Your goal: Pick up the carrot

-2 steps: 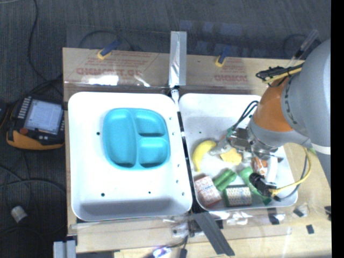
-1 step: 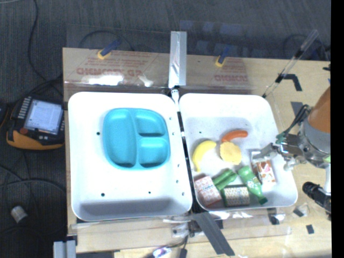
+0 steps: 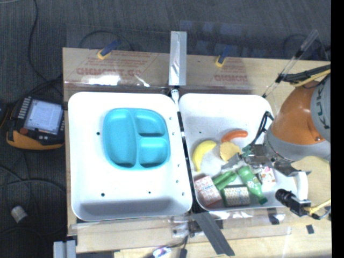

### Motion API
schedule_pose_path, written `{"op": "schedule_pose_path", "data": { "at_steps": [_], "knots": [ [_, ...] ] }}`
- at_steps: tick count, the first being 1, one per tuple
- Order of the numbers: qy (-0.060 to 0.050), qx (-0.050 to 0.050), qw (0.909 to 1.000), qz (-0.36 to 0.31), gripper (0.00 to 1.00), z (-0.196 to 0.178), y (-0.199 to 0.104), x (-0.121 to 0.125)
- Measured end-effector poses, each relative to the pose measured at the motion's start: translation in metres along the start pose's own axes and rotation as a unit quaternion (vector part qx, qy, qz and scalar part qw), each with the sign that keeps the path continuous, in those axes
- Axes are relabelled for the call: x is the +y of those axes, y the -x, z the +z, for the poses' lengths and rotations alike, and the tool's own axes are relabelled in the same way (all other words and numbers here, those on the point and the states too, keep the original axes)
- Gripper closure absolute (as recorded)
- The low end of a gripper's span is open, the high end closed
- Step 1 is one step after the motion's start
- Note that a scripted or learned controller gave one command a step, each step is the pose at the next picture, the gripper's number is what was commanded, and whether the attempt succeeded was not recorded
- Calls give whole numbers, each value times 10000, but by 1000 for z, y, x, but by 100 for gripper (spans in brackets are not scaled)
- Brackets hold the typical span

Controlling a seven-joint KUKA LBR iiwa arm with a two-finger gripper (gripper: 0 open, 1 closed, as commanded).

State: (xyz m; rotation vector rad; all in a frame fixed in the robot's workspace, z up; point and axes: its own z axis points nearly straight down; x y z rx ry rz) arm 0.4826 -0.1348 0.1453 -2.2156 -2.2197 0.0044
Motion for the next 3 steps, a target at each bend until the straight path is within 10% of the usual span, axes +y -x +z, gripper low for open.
{"op": "schedule_pose_path", "data": {
  "at_steps": [1,2,3],
  "knots": [
    [26,-22,9995,325,0,36,-35,1],
    [12,-24,10000,-57,0,-7,49,50],
    [15,-10,9975,-701,0,-53,7,76]
  ]
}}
